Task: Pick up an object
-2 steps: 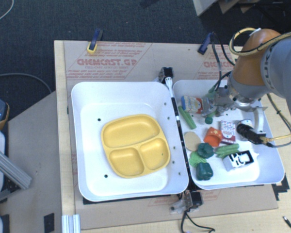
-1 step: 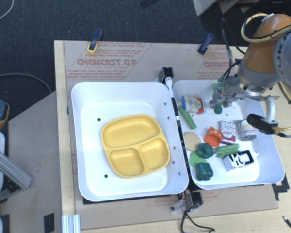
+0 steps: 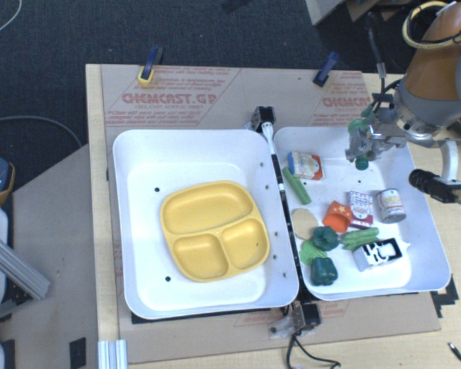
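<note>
A: What's on the bench [image 3: 215,91]?
B: Two white bins. The left bin [image 3: 138,206] bears a yellow tray [image 3: 213,229].
A: And the right bin [image 3: 422,237]?
B: Nearest, a dark green pepper [image 3: 323,270] and a black-and-white block [image 3: 378,254]. Behind them broccoli [image 3: 323,239], a green pod [image 3: 359,237], a tan disc [image 3: 303,221], an orange piece [image 3: 336,218], a red-white packet [image 3: 360,206] and a can [image 3: 389,204]. Farther back, a green stick [image 3: 296,186] and a carton [image 3: 304,164].
A: The gripper [image 3: 361,158]?
B: Over the bin's far right, apart from everything. Whether it's spread or closed, I can't tell.

One fixed camera looks down aslant on both white bins [image 3: 131,206].
</note>
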`<action>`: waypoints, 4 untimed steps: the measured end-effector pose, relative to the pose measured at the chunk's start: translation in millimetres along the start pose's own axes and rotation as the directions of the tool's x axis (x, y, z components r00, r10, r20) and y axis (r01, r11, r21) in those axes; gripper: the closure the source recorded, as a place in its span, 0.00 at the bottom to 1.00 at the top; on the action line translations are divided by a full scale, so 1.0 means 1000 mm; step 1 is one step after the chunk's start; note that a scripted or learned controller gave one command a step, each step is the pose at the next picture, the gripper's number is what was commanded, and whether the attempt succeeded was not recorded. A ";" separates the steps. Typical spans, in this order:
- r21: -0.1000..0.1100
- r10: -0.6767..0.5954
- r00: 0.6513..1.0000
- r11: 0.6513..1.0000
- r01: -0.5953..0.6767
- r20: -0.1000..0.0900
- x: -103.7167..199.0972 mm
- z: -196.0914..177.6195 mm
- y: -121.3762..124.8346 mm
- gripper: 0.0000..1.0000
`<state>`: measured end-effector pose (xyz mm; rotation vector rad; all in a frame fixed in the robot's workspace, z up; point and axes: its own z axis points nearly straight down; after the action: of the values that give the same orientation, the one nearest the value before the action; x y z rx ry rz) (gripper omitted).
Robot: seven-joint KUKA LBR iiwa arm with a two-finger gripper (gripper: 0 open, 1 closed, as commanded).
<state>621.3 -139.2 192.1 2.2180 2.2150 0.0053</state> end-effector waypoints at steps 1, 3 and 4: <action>0.001 -0.002 1.000 1.000 0.002 -0.001 0.000 -0.036 0.001 1.00; 0.013 0.000 1.000 1.000 0.000 -0.005 0.047 -0.026 -0.091 1.00; 0.011 0.000 1.000 1.000 0.001 -0.005 0.055 -0.032 -0.110 1.00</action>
<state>511.2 -83.7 223.1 2.2254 2.2235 -0.0018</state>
